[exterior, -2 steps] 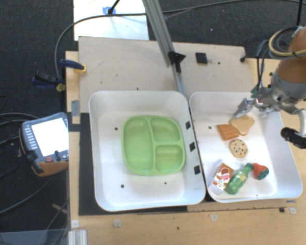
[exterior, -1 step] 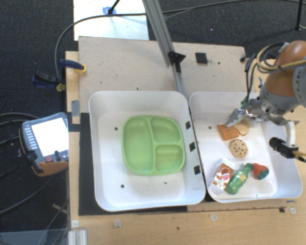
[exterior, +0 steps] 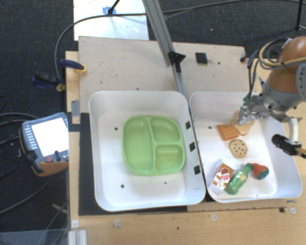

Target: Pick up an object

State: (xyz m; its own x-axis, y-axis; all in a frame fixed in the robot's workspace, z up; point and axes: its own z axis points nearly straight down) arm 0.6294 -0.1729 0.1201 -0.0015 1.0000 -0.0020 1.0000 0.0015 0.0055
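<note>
My gripper (exterior: 246, 114) is low over the far part of the right bin (exterior: 288, 188), right above a pale tan piece of food (exterior: 244, 126) that it partly hides. Whether it touches that piece is hidden. An orange square cracker (exterior: 227, 131) lies just to the left of the piece. A round speckled cookie (exterior: 238, 148) sits in front of it. At the bin's near side a green bottle (exterior: 237, 181) lies tilted between a red and white carton (exterior: 222, 177) and a red toy with a green end (exterior: 260, 171).
The left bin (exterior: 107, 188) holds a green divided plate (exterior: 153, 144). A grey pole (exterior: 160, 29) slants down to the bins' shared wall. A black fitting (exterior: 285, 145) juts over the right bin's right side. A teach pendant (exterior: 46, 142) lies off the bench to the left.
</note>
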